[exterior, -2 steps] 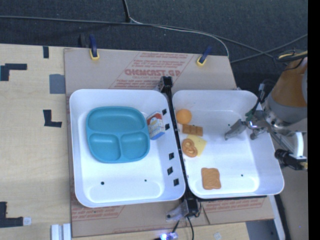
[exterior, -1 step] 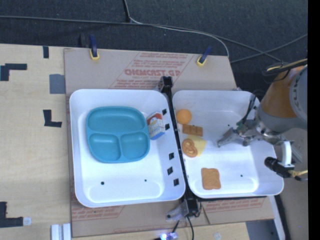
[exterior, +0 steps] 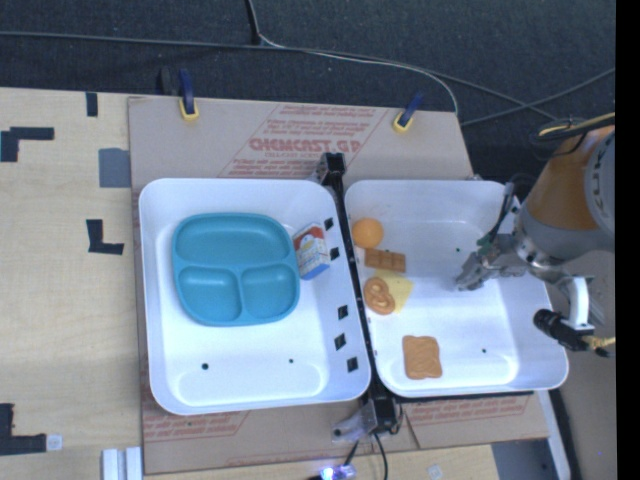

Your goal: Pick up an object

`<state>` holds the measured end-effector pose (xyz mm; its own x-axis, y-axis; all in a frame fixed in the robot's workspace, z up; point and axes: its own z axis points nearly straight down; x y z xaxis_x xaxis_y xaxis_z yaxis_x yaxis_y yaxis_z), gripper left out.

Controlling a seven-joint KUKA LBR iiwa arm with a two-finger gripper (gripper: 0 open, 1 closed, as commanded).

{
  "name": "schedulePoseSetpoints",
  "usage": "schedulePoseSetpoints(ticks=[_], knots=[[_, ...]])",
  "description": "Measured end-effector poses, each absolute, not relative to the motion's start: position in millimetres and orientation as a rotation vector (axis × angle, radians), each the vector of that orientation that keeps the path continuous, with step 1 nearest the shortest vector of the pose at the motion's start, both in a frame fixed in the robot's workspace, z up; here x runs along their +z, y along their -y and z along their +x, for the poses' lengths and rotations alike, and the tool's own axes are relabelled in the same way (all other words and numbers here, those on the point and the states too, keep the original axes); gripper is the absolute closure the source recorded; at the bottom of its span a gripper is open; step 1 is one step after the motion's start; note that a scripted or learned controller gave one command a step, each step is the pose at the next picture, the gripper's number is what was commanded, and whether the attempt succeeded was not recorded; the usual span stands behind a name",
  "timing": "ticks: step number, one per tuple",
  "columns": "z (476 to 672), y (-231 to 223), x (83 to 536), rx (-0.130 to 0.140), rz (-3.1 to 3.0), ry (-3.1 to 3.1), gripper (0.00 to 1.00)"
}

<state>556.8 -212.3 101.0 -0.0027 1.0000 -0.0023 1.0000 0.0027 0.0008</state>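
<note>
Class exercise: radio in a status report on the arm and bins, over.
End effector low in right bin, holding nothing visible. Orange ball, pretzel, toast lie left of it. Path clear.

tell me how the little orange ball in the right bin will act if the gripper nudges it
The orange ball looks round and smooth, so it would probably roll rather than slide. It sits close to the bin wall, which may stop it. It looks small, so likely light.

orange ball, pretzel, toast slice lie in right bin.
</note>
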Motion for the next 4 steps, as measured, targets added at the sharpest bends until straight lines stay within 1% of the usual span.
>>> schedulePoseSetpoints(ticks=[1, 2, 3, 4], knots=[[562.3, 221.3, 153.9, 0.001, 2.219, -2.22, 1.0], [556.5, 220.5, 214.9, 0.003, 2.217, -2.22, 1.0], [556.9, 220.0, 218.6, 0.0, 2.219, -2.223, 1.0], [554.2, 163.7, 208.5, -0.002, 2.218, -2.229, 1.0]])
